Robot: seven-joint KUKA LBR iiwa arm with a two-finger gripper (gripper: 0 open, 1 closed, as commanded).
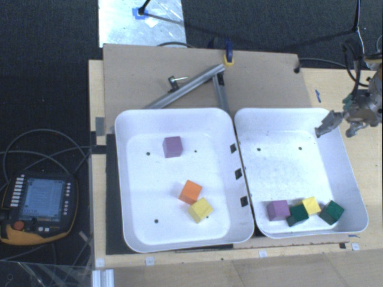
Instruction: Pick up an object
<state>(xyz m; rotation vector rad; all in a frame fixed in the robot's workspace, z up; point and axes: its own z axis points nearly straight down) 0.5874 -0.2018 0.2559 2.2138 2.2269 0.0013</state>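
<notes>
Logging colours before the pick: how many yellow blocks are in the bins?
2. One yellow block lies in the left bin, touching the orange block. The other yellow block sits in the right bin, between two green ones.

Two bins sit side by side on the bench (269, 76), their inner walls touching. In the left bin (128, 178), one block (172, 146) lies toward the far side, alone, while two more lie nearer: one block (190, 191) with another (201, 210) just beside it, to its near right. In the right bin (344, 160), four blocks crowd along the near wall in a row: the leftmost (277, 210), then one (297, 214) touching it, then one (311, 205) slightly farther back, and the rightmost (331, 211) by the near right corner. The pincer (339, 127) hangs over the right bin's far right corner, well apart from that row. A handheld control unit (39, 207) lies on the floor left of the bench. A metal bar (185, 87) lies slantwise on the bench beyond the left bin.
</notes>
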